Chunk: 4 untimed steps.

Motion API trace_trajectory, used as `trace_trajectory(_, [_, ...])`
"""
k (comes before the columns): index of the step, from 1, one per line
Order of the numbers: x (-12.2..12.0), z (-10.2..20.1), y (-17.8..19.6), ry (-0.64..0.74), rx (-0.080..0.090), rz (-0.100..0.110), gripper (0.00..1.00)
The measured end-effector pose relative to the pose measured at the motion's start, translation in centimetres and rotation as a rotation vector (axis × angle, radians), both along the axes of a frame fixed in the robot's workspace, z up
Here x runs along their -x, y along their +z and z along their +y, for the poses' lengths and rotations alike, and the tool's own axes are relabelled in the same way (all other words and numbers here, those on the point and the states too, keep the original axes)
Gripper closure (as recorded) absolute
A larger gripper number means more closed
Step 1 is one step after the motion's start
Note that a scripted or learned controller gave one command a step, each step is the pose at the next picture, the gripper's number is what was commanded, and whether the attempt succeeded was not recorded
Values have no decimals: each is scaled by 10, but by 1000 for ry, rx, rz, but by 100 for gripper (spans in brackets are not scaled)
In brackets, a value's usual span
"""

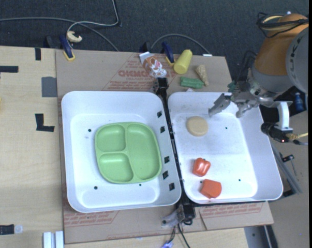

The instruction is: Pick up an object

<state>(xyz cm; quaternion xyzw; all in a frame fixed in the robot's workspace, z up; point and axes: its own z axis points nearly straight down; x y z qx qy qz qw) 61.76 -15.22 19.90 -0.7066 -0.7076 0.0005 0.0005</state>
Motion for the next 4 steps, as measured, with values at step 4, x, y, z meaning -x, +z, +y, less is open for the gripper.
trace_trajectory(4, [128,57,-113,0,-2,-2,0])
